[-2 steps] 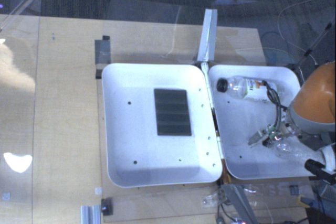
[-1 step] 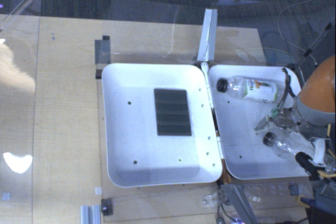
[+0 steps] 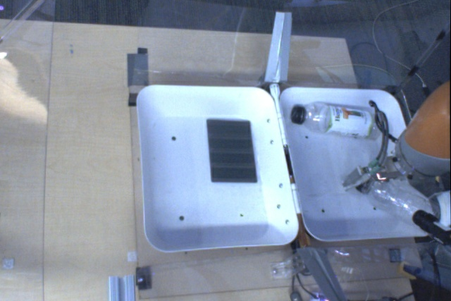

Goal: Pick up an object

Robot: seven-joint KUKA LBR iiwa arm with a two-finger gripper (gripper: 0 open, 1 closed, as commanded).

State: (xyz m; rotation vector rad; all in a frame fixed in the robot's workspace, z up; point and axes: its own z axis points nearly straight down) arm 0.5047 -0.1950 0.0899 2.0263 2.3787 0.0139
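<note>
A clear plastic bottle [image 3: 333, 118] with a black cap and white-green label lies on its side near the right bin's [image 3: 317, 187] far wall.

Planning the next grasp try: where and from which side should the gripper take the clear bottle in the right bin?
Probably mid-body, at the label, coming straight down. The bottle lies on its side, cap toward the left bin, so the fingers should straddle its width across the long axis.

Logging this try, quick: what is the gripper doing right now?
Gripper: low in the right bin; open or shut cannot be told.
</note>
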